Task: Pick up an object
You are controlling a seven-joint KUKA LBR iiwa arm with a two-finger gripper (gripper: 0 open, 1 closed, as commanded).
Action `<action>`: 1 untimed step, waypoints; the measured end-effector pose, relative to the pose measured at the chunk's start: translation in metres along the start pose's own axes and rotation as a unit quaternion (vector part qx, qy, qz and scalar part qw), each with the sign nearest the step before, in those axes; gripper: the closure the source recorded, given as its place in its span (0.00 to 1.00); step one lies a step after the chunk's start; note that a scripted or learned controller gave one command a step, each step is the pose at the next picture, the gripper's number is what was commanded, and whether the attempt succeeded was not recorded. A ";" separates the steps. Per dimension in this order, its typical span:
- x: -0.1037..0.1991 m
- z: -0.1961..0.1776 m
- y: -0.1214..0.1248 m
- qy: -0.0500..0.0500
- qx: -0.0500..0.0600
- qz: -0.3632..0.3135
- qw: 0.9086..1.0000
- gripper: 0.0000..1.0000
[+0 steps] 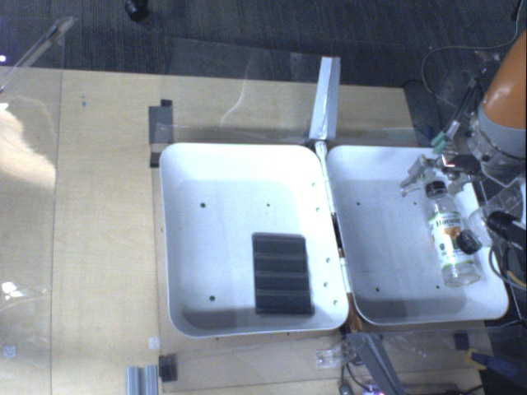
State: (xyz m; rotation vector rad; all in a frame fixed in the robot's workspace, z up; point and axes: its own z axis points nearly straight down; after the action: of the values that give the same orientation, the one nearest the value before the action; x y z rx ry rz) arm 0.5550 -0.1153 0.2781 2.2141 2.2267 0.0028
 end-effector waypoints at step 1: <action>-0.015 -0.068 0.055 0.000 -0.001 0.075 0.997 0.00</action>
State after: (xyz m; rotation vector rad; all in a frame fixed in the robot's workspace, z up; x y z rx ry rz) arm 0.6100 -0.1300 0.3458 2.3722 2.0538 0.0055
